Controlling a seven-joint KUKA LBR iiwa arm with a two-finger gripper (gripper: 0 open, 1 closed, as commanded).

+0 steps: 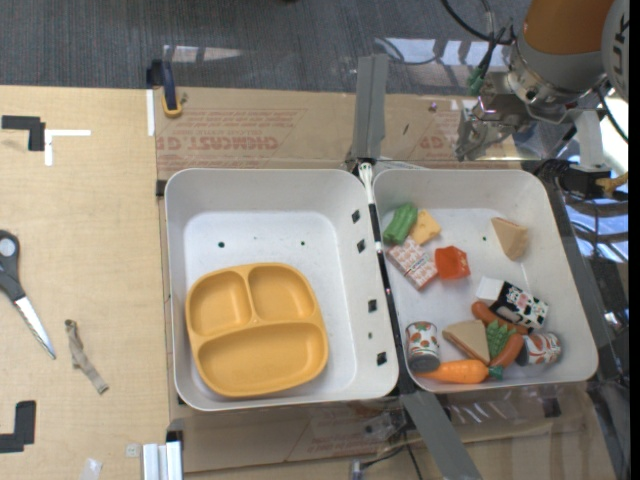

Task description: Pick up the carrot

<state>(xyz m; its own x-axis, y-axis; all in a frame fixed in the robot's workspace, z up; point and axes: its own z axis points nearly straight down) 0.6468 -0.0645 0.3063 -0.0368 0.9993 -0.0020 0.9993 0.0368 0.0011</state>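
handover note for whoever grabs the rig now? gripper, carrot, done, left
Gripper: up above the right bin's far rim, holding nothing; can't tell whether it's open or shut.
Carrot: lying at the right bin's near edge, beside a small can and a sandwich wedge.
Yellow plate sits in the left bin.
Done: nothing, carrot not picked.
Left: reach, grasp, lift.

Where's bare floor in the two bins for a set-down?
Left bin: bare floor behind the yellow divided plate and along its right side. Right bin: open patch mid-floor between the red block and the wedge. Crowded along the near edge around the carrot.
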